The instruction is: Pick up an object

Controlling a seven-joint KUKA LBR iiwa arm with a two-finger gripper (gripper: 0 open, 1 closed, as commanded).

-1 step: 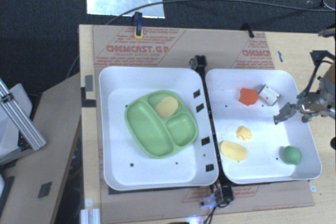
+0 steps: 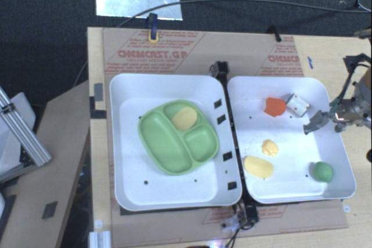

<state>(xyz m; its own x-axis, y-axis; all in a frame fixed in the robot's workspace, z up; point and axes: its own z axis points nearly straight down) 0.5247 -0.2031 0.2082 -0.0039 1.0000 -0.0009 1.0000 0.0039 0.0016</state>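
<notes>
End effector [image 2: 321, 120] hovers beside white block [image 2: 297, 104] (orange piece [image 2: 275, 106] farther left).

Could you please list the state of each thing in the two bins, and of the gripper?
Gripper: over the right bin's right edge, holding nothing.
Green tray: flat in the left bin.
Yellow piece: in a tray compartment.
Orange block: loose in the right bin.
White block: beside the orange block.
Green ball: resting near the right bin's corner.

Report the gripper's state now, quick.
Gripper: above the right bin, close to the white block; open or shut cannot be told, and nothing is seen held in it.
</notes>
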